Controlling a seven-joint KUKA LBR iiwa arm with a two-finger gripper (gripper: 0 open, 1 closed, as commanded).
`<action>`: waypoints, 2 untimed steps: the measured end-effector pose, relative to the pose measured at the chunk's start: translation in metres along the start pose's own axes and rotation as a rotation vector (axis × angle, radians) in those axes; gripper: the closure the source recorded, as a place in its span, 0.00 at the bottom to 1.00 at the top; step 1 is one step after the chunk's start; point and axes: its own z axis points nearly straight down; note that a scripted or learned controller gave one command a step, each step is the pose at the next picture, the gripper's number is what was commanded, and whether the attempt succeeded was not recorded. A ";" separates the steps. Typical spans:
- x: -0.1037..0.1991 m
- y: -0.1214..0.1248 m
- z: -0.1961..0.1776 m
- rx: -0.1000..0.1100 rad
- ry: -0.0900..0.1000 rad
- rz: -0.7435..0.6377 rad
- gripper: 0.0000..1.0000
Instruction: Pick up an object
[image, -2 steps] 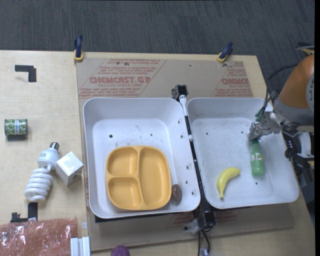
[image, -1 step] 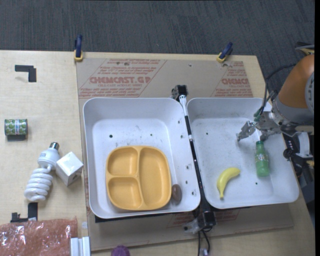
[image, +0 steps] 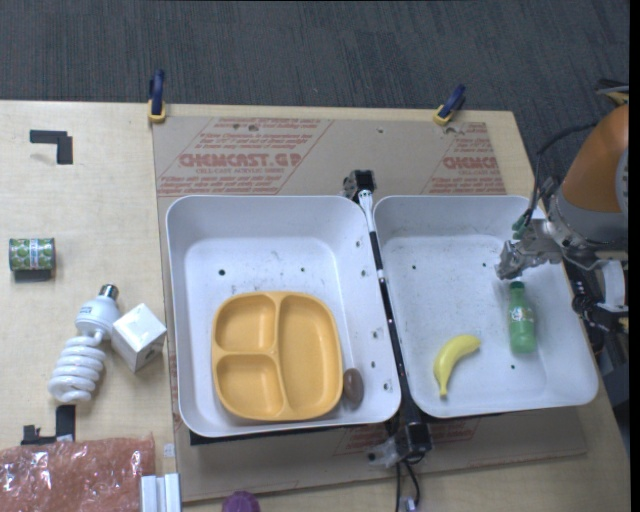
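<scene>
While metal two-finger gripper (image: 512, 262) hovers over right white bin (image: 470, 395), jaw state unclear, small green plastic bottle (image: 521, 318) lies just below; descend centred across bottle's narrow width.

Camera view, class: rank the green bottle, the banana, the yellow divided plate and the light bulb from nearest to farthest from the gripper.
Measured from the gripper, over the right bin:
1. Green bottle, just below it in the right bin.
2. Banana, lower left in the same bin.
3. Yellow divided plate, in the left bin.
4. Light bulb, on the bench at far left.
</scene>
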 end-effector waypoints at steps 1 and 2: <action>-0.002 -0.028 0.010 0.002 -0.001 0.006 1.00; -0.002 -0.040 0.010 0.002 -0.001 0.006 1.00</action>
